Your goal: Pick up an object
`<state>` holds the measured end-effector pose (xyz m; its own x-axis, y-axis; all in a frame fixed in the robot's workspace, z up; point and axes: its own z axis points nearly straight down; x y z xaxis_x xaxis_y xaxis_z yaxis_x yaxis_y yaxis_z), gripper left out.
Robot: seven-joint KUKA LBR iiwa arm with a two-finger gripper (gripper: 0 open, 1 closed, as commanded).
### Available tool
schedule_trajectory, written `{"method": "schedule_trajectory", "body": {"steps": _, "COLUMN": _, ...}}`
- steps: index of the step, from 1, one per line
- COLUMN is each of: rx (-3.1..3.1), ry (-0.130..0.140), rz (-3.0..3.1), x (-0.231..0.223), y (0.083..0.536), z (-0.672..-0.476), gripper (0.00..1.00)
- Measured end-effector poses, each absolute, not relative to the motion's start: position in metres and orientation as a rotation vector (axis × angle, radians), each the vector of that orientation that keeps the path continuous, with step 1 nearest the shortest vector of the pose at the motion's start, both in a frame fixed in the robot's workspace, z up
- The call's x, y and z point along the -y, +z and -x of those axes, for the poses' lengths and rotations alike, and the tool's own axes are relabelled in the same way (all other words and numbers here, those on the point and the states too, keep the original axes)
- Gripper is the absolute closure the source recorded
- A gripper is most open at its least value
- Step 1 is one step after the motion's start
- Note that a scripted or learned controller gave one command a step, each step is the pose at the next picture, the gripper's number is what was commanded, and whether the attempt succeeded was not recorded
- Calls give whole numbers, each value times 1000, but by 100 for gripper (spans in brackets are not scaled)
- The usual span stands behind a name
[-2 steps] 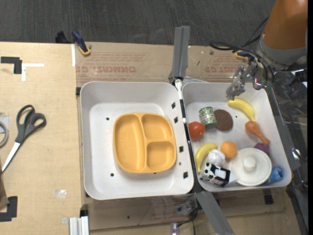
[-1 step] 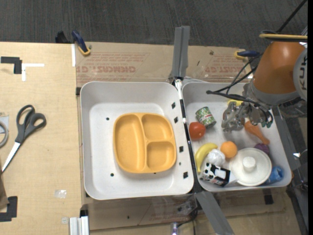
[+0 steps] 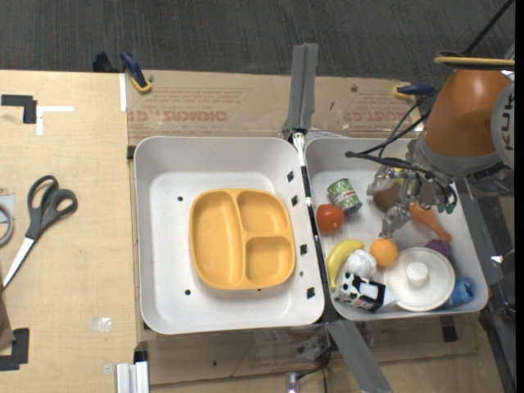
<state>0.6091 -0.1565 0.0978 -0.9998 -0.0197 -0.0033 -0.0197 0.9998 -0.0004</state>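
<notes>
The robot's arm comes in from the right side. Its biggest part is a round, shiny orange band (image 3: 465, 113) that looks a bit like a ball. Next to the orange there is a smooth light grey shell (image 3: 509, 129) with part of a dark letter on it. Under the orange part sits a darker grey ring. Thin black cables (image 3: 385, 150) curl out from it and run along the side. At the end is the small metal two-finger gripper (image 3: 396, 218), silver and grey, with little shiny parts and wires bunched close around it.
</notes>
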Motion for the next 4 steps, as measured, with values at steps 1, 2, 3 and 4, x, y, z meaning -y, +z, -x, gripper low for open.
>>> {"method": "schedule_trajectory", "body": {"steps": 1, "rx": -3132, "ry": 0, "rz": -79, "x": 105, "y": 95, "z": -661, "gripper": 0}}
{"method": "schedule_trajectory", "body": {"steps": 2, "rx": -3134, "ry": -3, "rz": 68, "x": 193, "y": 95, "z": -624, "gripper": 0}}
{"method": "schedule_trajectory", "body": {"steps": 3, "rx": -3131, "ry": -1, "rz": -50, "x": 196, "y": 96, "z": -644, "gripper": 0}}
{"method": "schedule_trajectory", "body": {"steps": 4, "rx": -3124, "ry": -3, "rz": -50, "x": 196, "y": 107, "z": -646, "gripper": 100}}
